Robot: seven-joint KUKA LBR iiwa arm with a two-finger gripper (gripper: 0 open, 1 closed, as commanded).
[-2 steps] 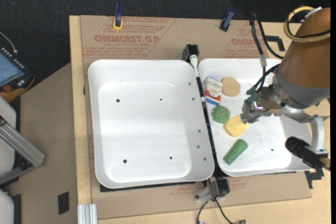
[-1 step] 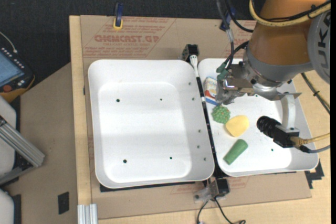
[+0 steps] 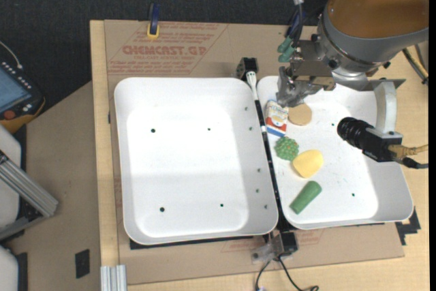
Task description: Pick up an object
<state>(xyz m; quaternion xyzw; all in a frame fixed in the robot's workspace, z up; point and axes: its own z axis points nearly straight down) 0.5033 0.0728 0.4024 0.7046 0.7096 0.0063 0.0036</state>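
— So where are the fingers (image 3: 291,97)?
— Upper middle of the right bin (image 3: 388,204), over the red-and-white carton (image 3: 276,117); whether they grip it, I cannot tell.

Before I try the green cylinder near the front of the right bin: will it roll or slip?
The green cylinder looks round and smooth, so it will probably roll if nudged sideways. It lies flat and apart from the yellow piece, so gripping across its width seems safest.

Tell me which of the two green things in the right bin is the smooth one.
The green cylinder, lying tilted near the right bin's front edge, is the smooth one. The other, the green bumpy ball, sits farther back beside the yellow piece.
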